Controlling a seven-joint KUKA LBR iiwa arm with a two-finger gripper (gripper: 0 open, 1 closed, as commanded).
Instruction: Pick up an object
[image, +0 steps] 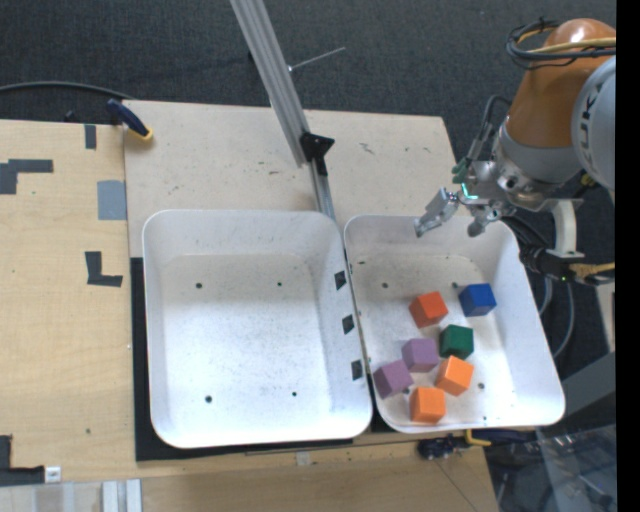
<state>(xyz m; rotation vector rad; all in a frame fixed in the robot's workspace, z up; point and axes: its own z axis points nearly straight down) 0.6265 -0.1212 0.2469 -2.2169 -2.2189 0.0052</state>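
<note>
Gripper (452, 216) w/ fingers apart, unloaded, above far rim of right bin (530, 300). Blue cube (478, 298) nearest, just beside orange cube (430, 308); prob. light, rigid foam; best pinched across opposite flat faces.

Even bright lighting, soft shadows, sharp

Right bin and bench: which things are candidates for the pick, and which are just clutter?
For the job:
gripper, open
orange blocks
blue block
green block
purple blocks
right bin

Lying about:
left bin
metal pole
grey tape
</note>
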